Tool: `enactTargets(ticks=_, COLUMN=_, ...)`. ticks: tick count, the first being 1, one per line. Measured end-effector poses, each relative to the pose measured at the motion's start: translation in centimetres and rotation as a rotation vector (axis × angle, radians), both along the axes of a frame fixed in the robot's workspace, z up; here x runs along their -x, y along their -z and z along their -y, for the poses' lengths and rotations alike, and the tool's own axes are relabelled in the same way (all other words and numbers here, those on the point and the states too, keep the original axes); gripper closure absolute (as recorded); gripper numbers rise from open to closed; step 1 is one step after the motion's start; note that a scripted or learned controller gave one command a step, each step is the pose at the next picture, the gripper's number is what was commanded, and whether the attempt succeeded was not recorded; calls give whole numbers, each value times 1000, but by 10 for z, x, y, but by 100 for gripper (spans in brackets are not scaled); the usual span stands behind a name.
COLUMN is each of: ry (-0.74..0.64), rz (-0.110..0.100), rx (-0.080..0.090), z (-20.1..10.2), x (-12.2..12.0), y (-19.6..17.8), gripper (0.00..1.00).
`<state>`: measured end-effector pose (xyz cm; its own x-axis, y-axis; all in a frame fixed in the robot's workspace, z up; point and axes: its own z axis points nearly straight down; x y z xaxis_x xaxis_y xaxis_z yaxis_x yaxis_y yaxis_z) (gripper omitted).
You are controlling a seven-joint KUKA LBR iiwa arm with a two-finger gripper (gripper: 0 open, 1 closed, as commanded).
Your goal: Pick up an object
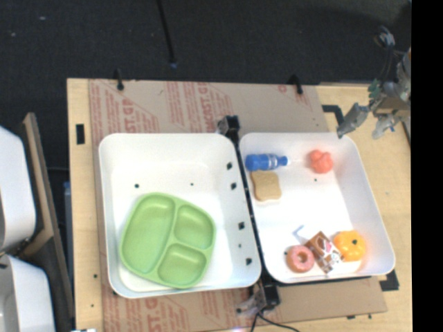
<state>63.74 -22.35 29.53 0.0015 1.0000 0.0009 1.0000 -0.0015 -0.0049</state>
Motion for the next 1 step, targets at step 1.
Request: enactTargets(ticks=1, ry=-1, rz=6, rx=1, z=0, x=-1, y=-4, gripper=0)
